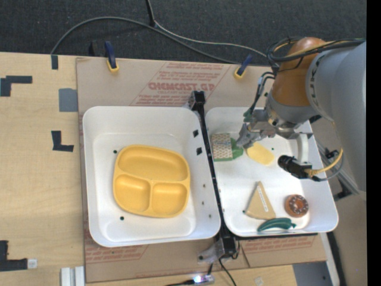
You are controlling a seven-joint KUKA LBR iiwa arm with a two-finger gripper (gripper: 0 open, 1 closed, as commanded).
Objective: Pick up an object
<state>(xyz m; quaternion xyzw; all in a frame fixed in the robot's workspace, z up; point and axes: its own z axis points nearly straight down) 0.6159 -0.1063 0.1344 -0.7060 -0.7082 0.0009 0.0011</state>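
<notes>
My gripper (246, 139) hangs low over the back left part of the right bin (315, 219). Its tip sits between a green-edged sponge (222, 147) on its left and a yellow slice-shaped piece (261, 154) on its right. I see nothing between the fingers. Nearer the front of the same bin lie a tan wedge (259, 202), a brown doughnut (296, 205) and a dark green pepper-like piece (276, 224).
The left bin (95, 130) holds a yellow divided plate (152, 180). A black divider bar (206, 154) runs between the bins. Cables cross the dark floor behind the bench, and two clamps (111, 57) pin the cardboard at the back.
</notes>
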